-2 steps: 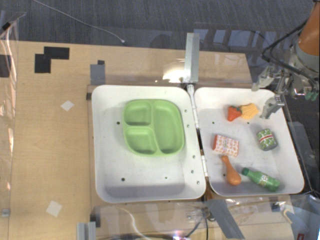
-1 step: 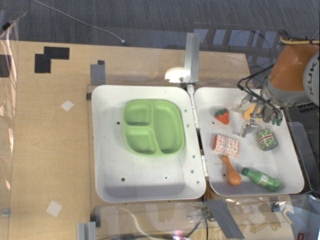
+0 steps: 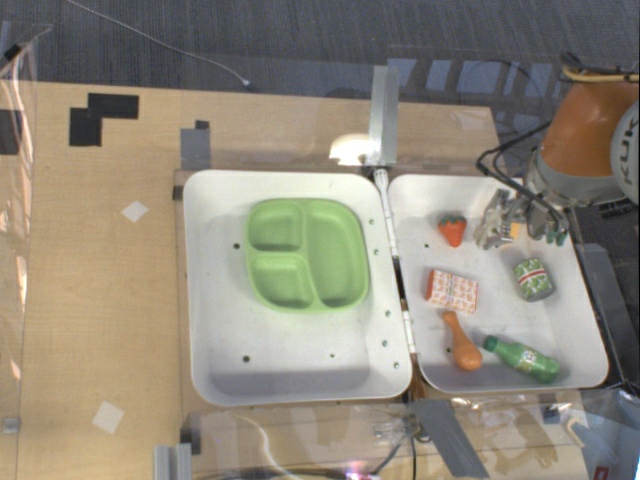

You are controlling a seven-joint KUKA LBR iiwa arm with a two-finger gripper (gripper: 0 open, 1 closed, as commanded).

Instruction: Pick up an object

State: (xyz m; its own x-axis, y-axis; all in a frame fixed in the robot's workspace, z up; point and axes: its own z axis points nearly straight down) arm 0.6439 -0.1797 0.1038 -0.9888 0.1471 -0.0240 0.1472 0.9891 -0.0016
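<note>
The right bin (image 3: 580, 358) holds several small objects: a red strawberry toy (image 3: 454, 230), a red-and-white patterned packet (image 3: 452, 289), an orange drumstick-shaped toy (image 3: 461, 343), a green bottle (image 3: 521, 357) lying on its side, and a green-and-white can (image 3: 534, 279). My gripper (image 3: 508, 224) hangs over the upper part of this bin, right of the strawberry and above the can. Nothing shows between its fingers.
The left bin (image 3: 215, 358) holds a green divided plate (image 3: 304, 254). A metal post (image 3: 385, 113) rises at the back between the bins. Black cables (image 3: 505, 158) hang beside the wrist. The wooden bench (image 3: 90, 298) spreads to the left.
</note>
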